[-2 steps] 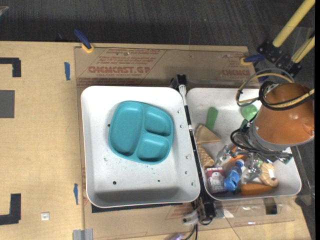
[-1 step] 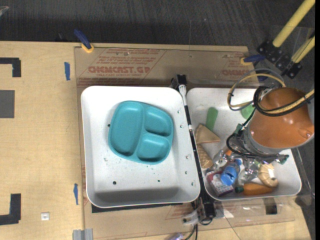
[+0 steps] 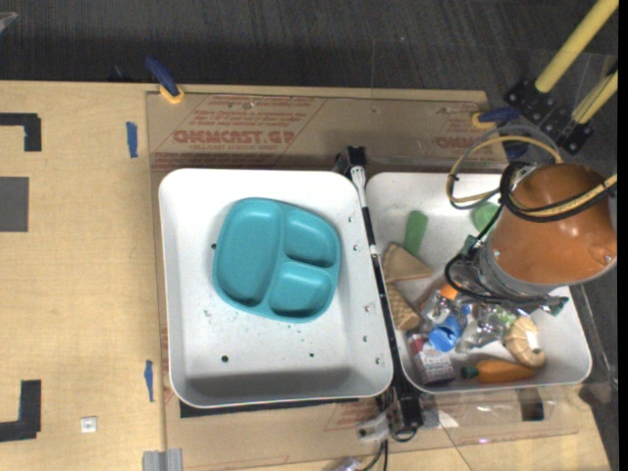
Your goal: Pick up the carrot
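In the camera view, the carrot (image 3: 502, 370) lies flat in the right bin (image 3: 579, 361), close to its near wall, with the green end pointing left. It is just beside a pale round piece (image 3: 523, 336) on its far side and a small pack with a red label (image 3: 432, 365) on its left. The end effector (image 3: 478, 314) hangs over the clutter in the middle of this bin, a little to the far-left of the carrot and not over it.

To do this step well, I think the arm should shift toward the near-right until it stands above the middle of the carrot. The grip should close across the short width of the carrot, not along its length. It should come down straight, because the near wall and the pale piece leave little room on both sides.

The orange band of the arm (image 3: 554, 224) covers much of the right bin, so what lies below it is hidden. The fingers are mixed with shiny and blue things (image 3: 444, 338), and I cannot tell if they are apart or together; perhaps they hold nothing. The left bin (image 3: 186, 361) carries a blue divided plate (image 3: 277, 258). The green piece (image 3: 417, 230) near the far wall is hard to identify.
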Motion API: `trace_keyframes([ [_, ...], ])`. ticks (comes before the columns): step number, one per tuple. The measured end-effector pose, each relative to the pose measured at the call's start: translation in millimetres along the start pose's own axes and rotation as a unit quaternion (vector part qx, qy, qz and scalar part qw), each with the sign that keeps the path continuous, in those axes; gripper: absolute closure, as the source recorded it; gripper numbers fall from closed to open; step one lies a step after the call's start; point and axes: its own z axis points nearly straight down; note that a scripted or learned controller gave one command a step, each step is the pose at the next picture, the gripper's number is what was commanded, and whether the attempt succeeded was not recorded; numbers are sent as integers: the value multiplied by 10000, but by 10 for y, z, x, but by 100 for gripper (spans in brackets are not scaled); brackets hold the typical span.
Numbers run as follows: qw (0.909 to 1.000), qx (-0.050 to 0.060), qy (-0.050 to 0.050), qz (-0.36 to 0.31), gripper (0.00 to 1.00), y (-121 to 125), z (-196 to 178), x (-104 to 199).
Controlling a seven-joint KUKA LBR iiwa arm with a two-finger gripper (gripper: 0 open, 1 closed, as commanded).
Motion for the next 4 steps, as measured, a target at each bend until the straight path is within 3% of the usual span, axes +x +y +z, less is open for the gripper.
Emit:
trace_keyframes([
  [1, 9967, -12, 21, -806, 100, 55, 94, 94],
  [2, 9936, 9, 13, -1129, 100, 50, 95, 89],
  [3, 9935, -18, 25, -1141, 0, 66, 117, 99],
  [4, 9935, 5, -20, -1137, 100, 62, -2, 47],
])
